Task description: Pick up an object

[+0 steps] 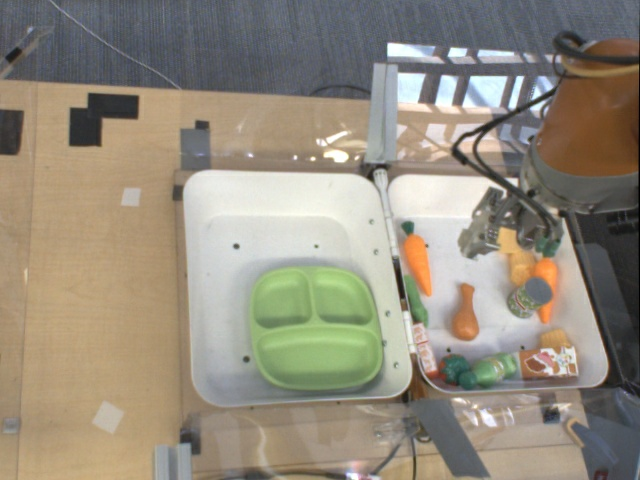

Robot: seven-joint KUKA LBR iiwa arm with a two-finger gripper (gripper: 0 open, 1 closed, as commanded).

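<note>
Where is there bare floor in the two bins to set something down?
Left bin: bare floor behind and left of the green divided plate. Right bin: a bare patch between the carrot at the divider and the gripper, reaching forward to the drumstick. Crowded: the right side under the gripper and the near edge, with the can and juice box.

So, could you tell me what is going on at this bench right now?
A robot arm reaches in from the right over the right bin, which holds toy food. Its hand hangs above the bin floor, near a cheese piece and a small carrot; nothing shows between its fingers. A bigger carrot lies by the divider. The left bin holds a green plate.
</note>
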